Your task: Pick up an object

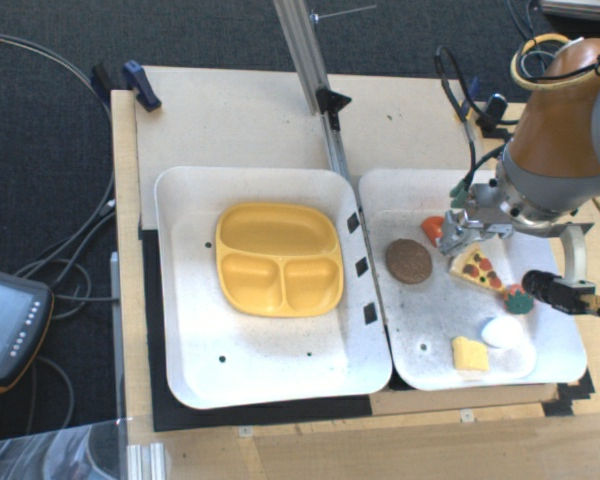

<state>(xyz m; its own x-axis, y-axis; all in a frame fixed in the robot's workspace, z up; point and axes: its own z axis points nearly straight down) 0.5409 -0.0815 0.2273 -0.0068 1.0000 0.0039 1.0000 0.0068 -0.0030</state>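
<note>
I hung low over the right bin (410, 353), my gripper (458, 230) poised just beside the pizza slice (477, 267), on its upper-left side. Whether my fingers were spread or clenched I could not tell; the wrist hid them, and nothing showed between them.

The pizza slice seemed my nearest target. To take it well, I judged I should centre over it, come straight down and close across its narrow width, since a flat wedge offers little edge.

It looked like moulded toy plastic, yellow with red spots. Left of the pizza slice lay a flat brown disc (409, 262); up-left of it a red piece (432, 228), partly hidden. Below it sat a yellow block (469, 354) and a smooth white round thing (501, 332); right of it a small green lump (520, 301). Far left, the other bin held a glossy yellow tray (279, 259) with three compartments.
</note>
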